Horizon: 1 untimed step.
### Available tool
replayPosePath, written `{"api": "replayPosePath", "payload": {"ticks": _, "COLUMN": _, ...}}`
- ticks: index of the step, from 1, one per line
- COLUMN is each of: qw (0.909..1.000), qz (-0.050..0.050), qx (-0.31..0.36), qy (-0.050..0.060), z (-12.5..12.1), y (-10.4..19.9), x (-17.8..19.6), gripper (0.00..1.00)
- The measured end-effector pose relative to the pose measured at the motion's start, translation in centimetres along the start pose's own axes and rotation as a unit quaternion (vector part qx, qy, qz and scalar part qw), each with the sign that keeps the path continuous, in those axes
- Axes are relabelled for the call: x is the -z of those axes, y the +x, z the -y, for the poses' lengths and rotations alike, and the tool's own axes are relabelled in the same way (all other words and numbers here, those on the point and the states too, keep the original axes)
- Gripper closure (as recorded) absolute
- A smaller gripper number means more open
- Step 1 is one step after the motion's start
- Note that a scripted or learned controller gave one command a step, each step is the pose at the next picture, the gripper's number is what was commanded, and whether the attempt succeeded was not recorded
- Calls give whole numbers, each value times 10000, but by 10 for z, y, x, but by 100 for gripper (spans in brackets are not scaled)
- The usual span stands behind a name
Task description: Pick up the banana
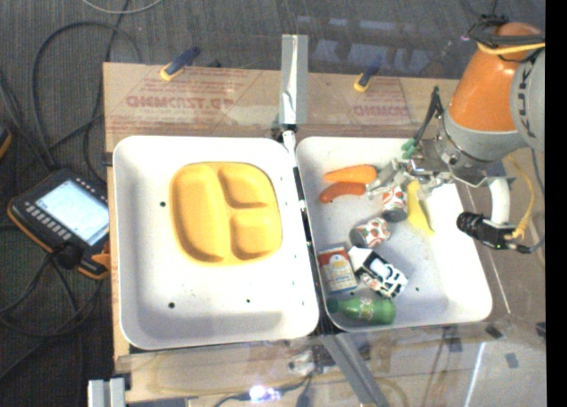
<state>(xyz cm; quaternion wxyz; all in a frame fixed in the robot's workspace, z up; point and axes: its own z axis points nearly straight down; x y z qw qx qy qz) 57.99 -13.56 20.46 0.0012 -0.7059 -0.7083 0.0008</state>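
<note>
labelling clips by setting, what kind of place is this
Probably a robotics lab bench rather than a home: a grey and orange arm reaches over two white bins, a teach pendant lies alongside, and cables trail across carpet.

Glossy yellow plastic tray point(227, 210), smooth white bins point(142, 308), metallic gripper point(400, 175)

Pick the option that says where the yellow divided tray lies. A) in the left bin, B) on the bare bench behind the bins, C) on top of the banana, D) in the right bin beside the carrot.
A: the yellow divided tray lies flat inside the left bin, while the carrot and banana lie in the right bin.
</note>
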Motion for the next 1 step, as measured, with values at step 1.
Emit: {"api": "replayPosePath", "payload": {"ticks": 1, "qw": 9999, "qz": 7, "qx": -149, "qy": -6, "z": 0, "y": -55, "x": -6, "gripper": 0}}
